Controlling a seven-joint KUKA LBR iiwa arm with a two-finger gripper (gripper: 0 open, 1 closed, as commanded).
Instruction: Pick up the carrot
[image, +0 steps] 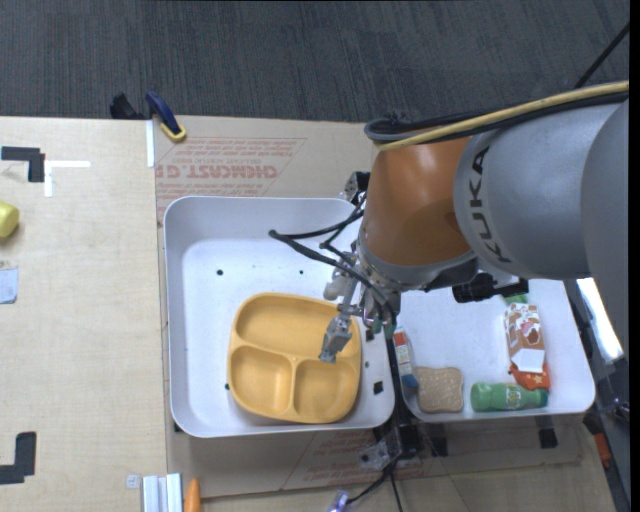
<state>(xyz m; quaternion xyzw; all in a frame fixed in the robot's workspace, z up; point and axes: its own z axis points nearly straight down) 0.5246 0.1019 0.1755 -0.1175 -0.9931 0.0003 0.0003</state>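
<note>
**Dark carpet, pale bench, two white bins under a grey arm**

Dark grey carpet runs across the top of the scene, behind a light wooden bench (80, 330). Flattened brown cardboard (230, 165) with red printing lies under the bins. A blue and yellow clip (165, 115) sits at the cardboard's far edge, and a small yellow object (6, 220) rests at the bench's left border.

The left bin (190, 300) holds a yellow divided plate (275, 365) with three compartments. The right bin (570, 400) holds a slice of bread (440, 388), a green can (508, 397) lying on its side, and an orange and white snack packet (524, 345).

The grey arm (540, 190), with its orange band, reaches in from the right and covers the gap between the bins. Its end effector (335, 340) hangs over the plate's right side, fingers close together with nothing visible between them.

A narrow orange shape that may be the carrot (402, 355) lies just right of the divider between the bins, beside the bread; it is too small to be sure.
</note>
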